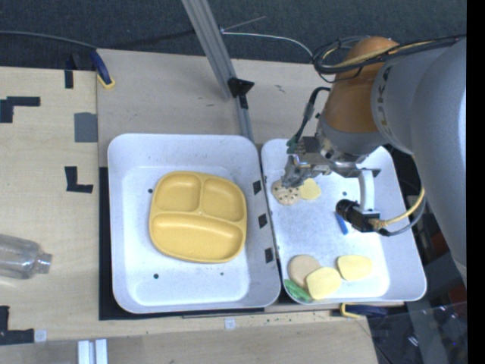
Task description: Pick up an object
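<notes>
I have the arm (379,89) reaching in over the far end of the right bin (394,275), placed so the fingers (297,174) hang right above the speckled cookie (286,195) near that bin's far left corner, probably to line up a grab. I cannot tell their state from here. The cookie is small, round, tan with dark flecks, touching a pale yellow piece (310,191). The left bin (125,226) carries a yellow divided plate (198,216).
</notes>
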